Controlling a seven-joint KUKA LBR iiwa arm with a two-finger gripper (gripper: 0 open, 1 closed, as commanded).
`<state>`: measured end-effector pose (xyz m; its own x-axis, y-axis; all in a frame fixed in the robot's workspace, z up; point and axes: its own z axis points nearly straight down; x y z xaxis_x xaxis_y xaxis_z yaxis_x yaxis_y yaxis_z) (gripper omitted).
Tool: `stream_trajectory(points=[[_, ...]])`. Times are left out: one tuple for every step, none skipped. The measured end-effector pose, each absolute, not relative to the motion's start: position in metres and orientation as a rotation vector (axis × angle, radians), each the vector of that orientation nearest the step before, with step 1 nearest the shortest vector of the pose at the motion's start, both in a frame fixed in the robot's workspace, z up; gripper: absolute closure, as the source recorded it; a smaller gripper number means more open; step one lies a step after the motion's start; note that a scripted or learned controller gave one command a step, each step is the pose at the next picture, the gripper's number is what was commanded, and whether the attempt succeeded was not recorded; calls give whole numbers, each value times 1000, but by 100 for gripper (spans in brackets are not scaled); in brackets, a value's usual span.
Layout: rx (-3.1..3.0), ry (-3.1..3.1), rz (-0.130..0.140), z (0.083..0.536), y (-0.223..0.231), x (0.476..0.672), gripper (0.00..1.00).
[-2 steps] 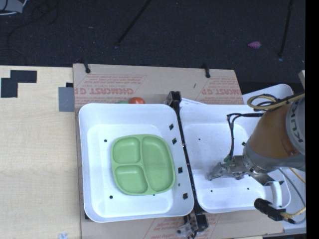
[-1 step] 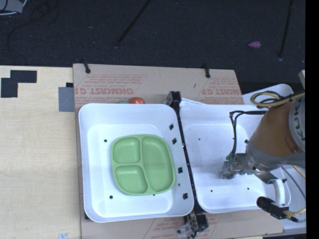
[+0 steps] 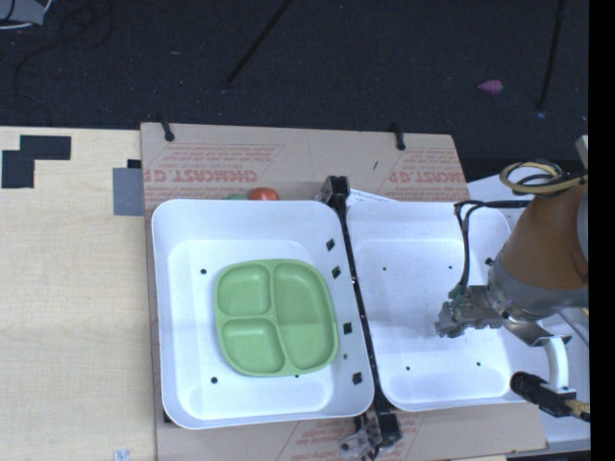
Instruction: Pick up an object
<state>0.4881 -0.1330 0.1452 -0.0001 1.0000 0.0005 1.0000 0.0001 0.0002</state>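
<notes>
Taking stock for you, item by item, as the bench stands now.

Item: grey arm with orange band (image 3: 550, 243), entering from the right side of the view and bent down over the right-hand shallow white plastic bin (image 3: 404, 382).

Item: two-finger gripper (image 3: 454, 321), low over the right part of that bin's floor. It reads as a small dark cluster, and you cannot tell from this angle whether it is parted or closed, nor whether anything sits in it. Treat it as holding nothing until you see otherwise.

Item: pale green plastic plate with four compartments (image 3: 276, 316), lying flat in the middle of the left-hand shallow white plastic bin (image 3: 183, 373). This looks to be the pickable thing. Its longer dimension runs roughly from the far side of the bin toward the near side, with a slight tilt.

Item: black divider strip (image 3: 352, 301) between the two bins.

Relation you should mind: the plate lies well apart from the gripper, toward the view's left, on the other side of the divider. The arm would probably have to cross that strip and descend on a rim, since a flat plate offers little else to pinch.

Item: small red round object (image 3: 263, 195), just behind the left bin's far wall, on the cardboard sheet (image 3: 211, 166).
</notes>
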Motion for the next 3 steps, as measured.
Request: stream_trajectory(points=[[-2228, -2216, -1, 197, -144, 485, 100], [-2222, -2220, 0, 215, -144, 485, 100], [-2213, -2224, 0, 206, -92, 503, 100]])
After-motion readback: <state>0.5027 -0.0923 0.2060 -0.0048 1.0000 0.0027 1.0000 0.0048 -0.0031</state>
